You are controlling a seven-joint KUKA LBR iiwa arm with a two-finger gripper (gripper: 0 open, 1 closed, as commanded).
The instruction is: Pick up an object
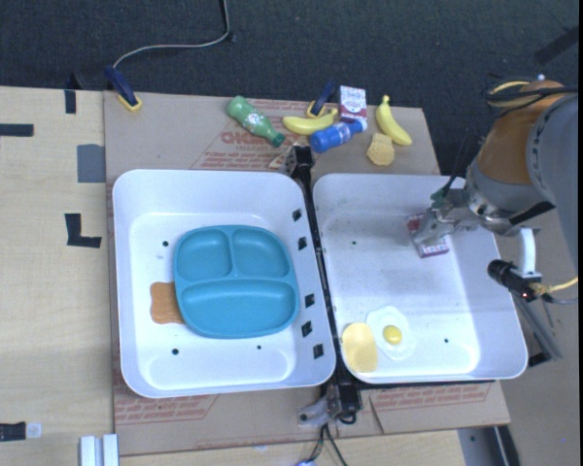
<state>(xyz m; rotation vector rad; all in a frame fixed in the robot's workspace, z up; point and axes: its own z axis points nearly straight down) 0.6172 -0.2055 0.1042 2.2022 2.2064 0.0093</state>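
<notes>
Arm point(534, 153): grey with an orange band, reaches in from the right over the right bin's upper right part.
Gripper point(430, 233): low over the right bin's floor, near its upper middle; a small reddish-and-white thing sits at its tip, too blurred to name; whether the fingers are apart or together, I cannot tell.
Right bin point(466, 357): holds a fried egg toy point(390, 333) and a yellow chip-like piece point(360, 347), touching, near the front left corner, well apart from the gripper.
Left bin point(141, 202): holds a blue divided plate point(237, 281) with an orange-brown piece point(163, 303) tucked at its left edge.
Behind the bins: a green bottle point(255, 120), two bananas point(393, 124), a blue bottle point(330, 137), a small carton point(353, 101), a yellow chunk point(380, 149) on the cardboard.
</notes>
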